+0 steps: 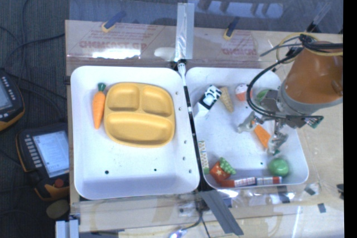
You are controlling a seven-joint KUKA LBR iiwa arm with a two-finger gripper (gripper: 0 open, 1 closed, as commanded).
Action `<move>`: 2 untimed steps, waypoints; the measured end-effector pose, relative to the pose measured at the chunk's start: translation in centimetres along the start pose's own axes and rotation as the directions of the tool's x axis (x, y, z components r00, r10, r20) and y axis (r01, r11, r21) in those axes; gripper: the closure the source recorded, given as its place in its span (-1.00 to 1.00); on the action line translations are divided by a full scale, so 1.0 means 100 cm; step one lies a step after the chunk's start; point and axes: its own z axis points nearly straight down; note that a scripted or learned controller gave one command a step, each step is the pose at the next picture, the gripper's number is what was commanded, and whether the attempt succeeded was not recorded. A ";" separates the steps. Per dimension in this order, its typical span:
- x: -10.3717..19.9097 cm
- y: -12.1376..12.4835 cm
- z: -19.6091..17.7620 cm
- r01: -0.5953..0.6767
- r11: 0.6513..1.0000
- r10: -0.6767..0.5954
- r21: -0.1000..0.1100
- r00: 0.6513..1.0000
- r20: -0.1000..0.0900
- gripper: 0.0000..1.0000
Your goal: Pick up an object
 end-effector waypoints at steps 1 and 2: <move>0.016 0.011 0.009 -0.112 0.994 0.112 0.002 0.994 0.001 -1.00; 0.014 0.043 0.009 -0.242 0.970 0.242 0.005 0.970 -0.003 -1.00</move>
